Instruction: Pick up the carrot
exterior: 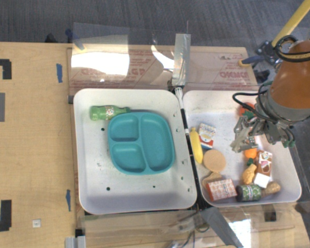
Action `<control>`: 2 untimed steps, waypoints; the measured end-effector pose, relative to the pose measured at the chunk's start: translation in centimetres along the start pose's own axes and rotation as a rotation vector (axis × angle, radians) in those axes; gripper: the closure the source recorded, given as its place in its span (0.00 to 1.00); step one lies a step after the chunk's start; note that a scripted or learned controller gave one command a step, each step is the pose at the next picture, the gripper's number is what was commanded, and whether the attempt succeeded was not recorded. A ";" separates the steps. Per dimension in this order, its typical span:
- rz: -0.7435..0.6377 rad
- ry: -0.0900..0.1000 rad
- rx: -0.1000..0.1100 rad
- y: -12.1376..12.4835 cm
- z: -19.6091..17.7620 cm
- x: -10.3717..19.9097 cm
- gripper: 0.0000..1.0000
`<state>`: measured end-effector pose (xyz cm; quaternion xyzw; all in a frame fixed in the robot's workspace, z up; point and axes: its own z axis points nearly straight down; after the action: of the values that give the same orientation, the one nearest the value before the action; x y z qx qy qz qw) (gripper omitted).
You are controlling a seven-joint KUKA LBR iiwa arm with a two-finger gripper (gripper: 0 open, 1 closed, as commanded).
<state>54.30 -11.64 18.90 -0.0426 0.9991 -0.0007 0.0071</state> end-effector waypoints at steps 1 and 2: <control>-0.101 -0.002 0.004 -5.2 -18.0 0.2 1.00; -0.358 0.012 -0.004 -10.6 -8.9 2.0 1.00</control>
<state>53.06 -22.38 27.74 -0.2200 0.9755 0.0000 0.0006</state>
